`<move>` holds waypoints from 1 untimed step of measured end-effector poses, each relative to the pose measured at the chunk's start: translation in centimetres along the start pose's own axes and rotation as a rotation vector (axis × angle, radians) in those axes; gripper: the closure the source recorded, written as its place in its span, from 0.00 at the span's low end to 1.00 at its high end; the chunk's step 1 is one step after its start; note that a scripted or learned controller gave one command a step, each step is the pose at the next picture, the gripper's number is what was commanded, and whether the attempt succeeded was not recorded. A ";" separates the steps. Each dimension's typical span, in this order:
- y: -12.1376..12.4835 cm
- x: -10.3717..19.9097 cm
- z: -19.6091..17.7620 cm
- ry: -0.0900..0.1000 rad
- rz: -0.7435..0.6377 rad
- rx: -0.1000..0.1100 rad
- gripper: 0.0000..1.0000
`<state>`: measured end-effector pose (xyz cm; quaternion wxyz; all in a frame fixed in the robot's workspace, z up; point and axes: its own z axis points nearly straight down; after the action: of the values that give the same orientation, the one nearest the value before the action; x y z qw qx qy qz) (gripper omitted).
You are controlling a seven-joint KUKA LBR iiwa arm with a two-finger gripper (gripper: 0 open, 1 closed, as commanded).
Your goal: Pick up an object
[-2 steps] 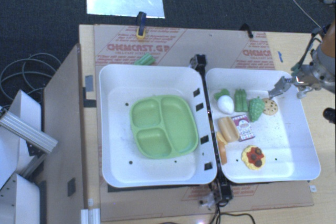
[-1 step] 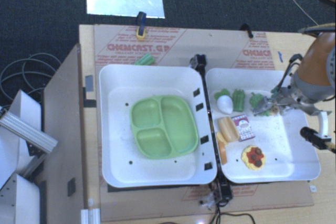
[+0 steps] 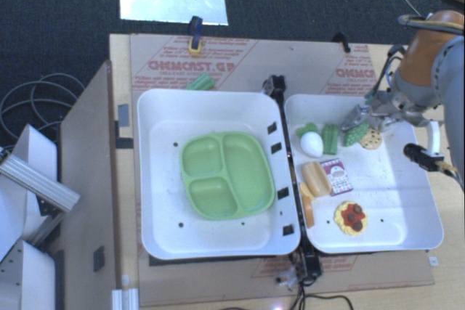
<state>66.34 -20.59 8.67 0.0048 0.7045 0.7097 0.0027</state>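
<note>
The right bin [image 3: 407, 192] holds several toy foods. A white egg [image 3: 312, 144] lies at its upper left, with a green pod [image 3: 331, 138] beside it and a small green piece [image 3: 304, 131] above. A tan bun [image 3: 316, 178], a red-and-white carton [image 3: 335, 176], an orange stick [image 3: 308, 211] and a small pizza [image 3: 352, 218] lie lower down. My gripper [image 3: 361, 119] is low over the bin's upper middle. It is right above a bumpy green item [image 3: 354, 133] and next to a round cookie [image 3: 371, 139]. Whether it touches either is unclear.
The left bin [image 3: 160, 156] carries a green divided plate [image 3: 226, 174]. A black clip bar [image 3: 285, 156] runs between the bins. A black fitting [image 3: 425, 156] sticks out over the right bin's right rim. Cables lie on the floor at left.
</note>
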 end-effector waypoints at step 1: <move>0.0 -0.1 -1.4 -0.002 -0.001 -0.005 1.00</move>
<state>66.33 -20.65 10.08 0.0073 0.7042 0.7100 0.0036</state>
